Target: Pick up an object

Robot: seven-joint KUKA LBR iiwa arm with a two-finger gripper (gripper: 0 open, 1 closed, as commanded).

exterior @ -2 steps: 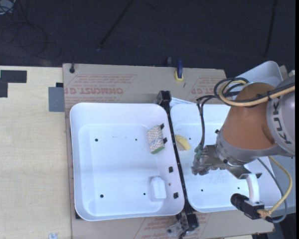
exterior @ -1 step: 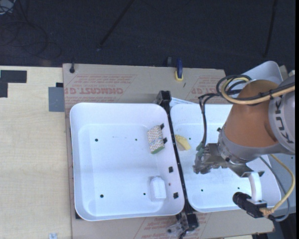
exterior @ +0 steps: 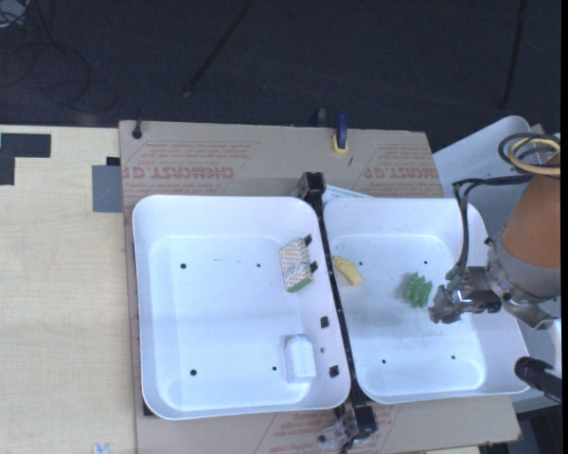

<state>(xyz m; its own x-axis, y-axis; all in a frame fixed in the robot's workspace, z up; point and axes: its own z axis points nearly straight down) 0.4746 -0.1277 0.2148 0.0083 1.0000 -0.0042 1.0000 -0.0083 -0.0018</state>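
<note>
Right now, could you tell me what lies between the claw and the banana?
In the camera view, the green toy lies between the claw and the banana.

— Where is the camera that watches you?

— Fixed above my bench, looking down at a slant. Both white bins fit in its frame: the left bin [exterior: 161, 348] and the right bin [exterior: 435, 372] side by side on a cardboard sheet [exterior: 218, 159].

— Which way does it face?

— Toward the far, dark floor along the top edge; the pale benchtop [exterior: 47, 301] lies at the left.

— And you?

— My arm [exterior: 535, 230] comes in from the right edge. The camera sits far enough back to take in both bins whole.
</note>
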